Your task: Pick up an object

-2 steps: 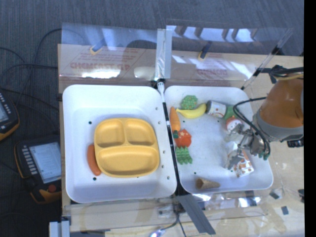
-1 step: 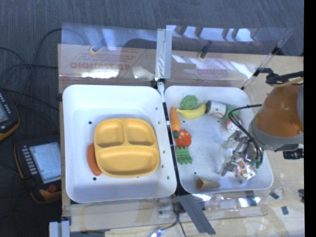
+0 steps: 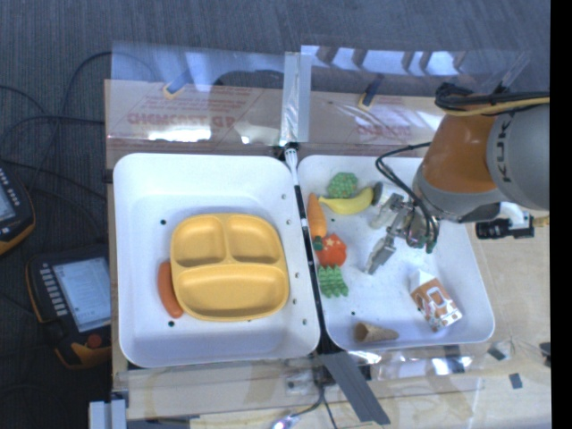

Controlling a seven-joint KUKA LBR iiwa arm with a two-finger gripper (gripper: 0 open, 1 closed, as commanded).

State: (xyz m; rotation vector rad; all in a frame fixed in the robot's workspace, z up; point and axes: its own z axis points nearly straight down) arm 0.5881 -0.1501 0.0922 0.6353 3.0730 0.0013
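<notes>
Arm: grey with an orange band, reaching in from the right edge over the right bin.
Left bin: centre-left of frame, bearing a yellow divided tray; a hot dog lies against the tray's left edge.
Gripper: hovering mid-bin, jaws apart, nothing between them.
Banana: upper part of the right bin, touching the broccoli.
Carrot, tomato, green piece: along the bin's left wall.
Carton: lower right.
Cone: near the bottom wall.
</notes>
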